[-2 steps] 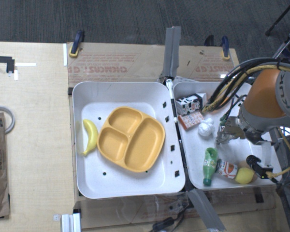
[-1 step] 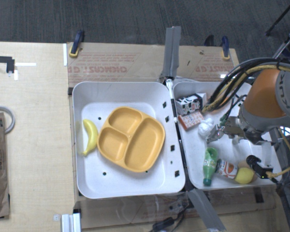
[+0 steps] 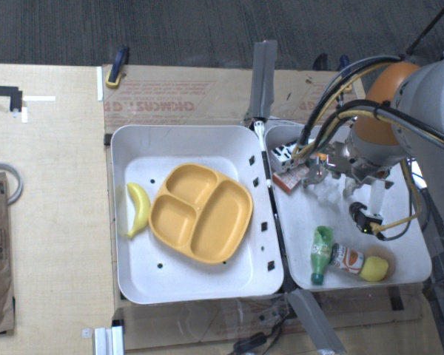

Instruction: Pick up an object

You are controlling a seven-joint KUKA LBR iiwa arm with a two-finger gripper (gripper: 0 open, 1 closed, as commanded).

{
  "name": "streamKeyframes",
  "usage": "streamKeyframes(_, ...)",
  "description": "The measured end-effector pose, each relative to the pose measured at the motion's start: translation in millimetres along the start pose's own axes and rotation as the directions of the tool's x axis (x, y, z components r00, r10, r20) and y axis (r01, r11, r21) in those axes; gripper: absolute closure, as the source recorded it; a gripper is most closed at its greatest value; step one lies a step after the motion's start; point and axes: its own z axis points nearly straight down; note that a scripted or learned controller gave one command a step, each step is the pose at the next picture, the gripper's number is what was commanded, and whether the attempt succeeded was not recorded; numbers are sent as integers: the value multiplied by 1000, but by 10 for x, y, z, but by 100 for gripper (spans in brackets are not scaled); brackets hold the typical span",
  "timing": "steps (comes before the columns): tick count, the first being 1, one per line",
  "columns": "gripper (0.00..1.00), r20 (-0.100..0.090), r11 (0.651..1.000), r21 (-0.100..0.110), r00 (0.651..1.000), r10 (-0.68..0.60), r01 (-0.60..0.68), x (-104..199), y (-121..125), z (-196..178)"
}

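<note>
the grey arm with the orange band [image 3: 388,83] reaches in from the right, bent low over the right white bin [image 3: 407,272]. its gripper [image 3: 316,170] hangs near a small red-and-white box [image 3: 290,176] at the bin's upper left. a green-capped bottle [image 3: 331,256] lies beside a yellow lemon [image 3: 375,268] nearer the front.

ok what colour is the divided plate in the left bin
Yellow-orange all over, the divided plate shows best in the camera view, beside the banana.
</note>
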Motion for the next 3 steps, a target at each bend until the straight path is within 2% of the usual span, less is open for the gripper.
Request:
streamKeyframes(1, 0, 1, 979, -2, 979, -204, 204, 277, 91, -332)
streamKeyframes(2, 0, 0, 999, 1, 999, -35, 35, -332, 126, -103)
streamKeyframes(3, 0, 0, 999, 1, 999, -35, 35, -331, 127, -104)
